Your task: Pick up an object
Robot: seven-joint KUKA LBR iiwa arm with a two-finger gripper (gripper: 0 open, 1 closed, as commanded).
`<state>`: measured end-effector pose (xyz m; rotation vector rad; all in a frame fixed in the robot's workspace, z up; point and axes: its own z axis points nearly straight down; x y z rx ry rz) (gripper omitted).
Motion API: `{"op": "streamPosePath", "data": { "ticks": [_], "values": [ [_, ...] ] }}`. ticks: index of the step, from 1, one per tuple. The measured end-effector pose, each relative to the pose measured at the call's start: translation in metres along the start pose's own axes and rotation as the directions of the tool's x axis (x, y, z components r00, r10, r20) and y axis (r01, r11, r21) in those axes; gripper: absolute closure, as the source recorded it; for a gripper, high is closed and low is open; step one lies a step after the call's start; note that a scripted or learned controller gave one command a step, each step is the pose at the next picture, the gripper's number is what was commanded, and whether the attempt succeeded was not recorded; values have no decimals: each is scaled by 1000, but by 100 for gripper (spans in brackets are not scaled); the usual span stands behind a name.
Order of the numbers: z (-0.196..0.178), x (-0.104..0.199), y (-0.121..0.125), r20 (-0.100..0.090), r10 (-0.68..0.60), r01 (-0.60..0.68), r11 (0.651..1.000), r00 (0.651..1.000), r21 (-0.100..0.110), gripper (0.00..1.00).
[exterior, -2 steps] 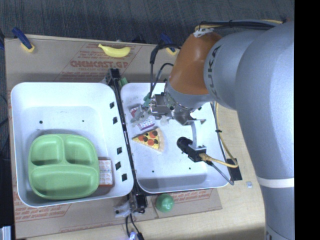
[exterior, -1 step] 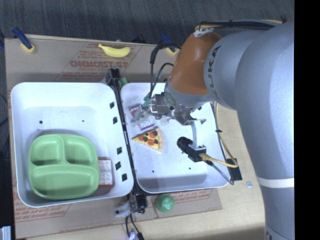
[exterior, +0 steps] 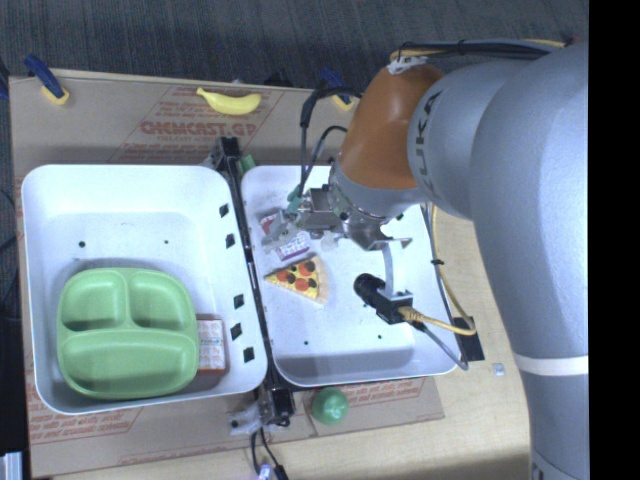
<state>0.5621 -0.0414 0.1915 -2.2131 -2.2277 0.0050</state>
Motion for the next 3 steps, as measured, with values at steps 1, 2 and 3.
{"op": "streamPosePath", "data": {
  "ticks": [1,2,3],
  "values": [
    [0,0,0,0,0,0,1000,1000,0,0],
    [-18,-70,43,0,4,-4,1000,1000,-2,0],
    [-28,-69,43,-1,-1,1,1000,1000,-1,100]
  ]
}}
